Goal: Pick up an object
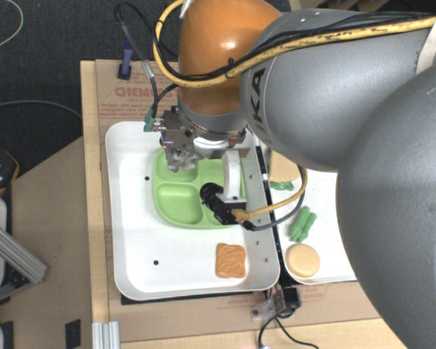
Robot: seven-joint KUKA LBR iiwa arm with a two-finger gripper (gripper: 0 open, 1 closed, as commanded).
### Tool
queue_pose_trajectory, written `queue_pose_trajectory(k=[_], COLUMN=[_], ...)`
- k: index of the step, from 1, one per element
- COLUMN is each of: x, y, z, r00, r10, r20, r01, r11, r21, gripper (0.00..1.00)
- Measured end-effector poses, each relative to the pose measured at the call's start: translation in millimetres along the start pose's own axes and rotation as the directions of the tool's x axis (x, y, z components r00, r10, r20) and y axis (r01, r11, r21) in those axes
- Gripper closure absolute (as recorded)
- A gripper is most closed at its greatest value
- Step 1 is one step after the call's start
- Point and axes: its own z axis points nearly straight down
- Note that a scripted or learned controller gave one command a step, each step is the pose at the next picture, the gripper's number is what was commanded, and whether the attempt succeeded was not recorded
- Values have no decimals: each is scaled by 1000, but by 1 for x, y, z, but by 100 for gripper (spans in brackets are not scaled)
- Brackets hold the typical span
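Over the far left compartment of a green divided tray (175,201) hangs the pincer (179,158), close above it; whether it is spread or pressed together I cannot tell. That tray lies in the left bin (130,224), toward its right side. Near the same bin's front right corner lies an orange waffle-like block (231,260), apart from the tray. The right bin (327,209) holds a green stick-like piece (302,224) and, just in front of it, a round cream disc (303,261). Both bins rest on the brown table (94,195).
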Motion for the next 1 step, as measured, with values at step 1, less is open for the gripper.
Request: queue_pose_trajectory(k=[1], x=[4], y=[-22], z=[-209], r00=[1000], r10=[5], r20=[-9], r01=[-5], r11=[1000], r21=[-26], gripper=[100])
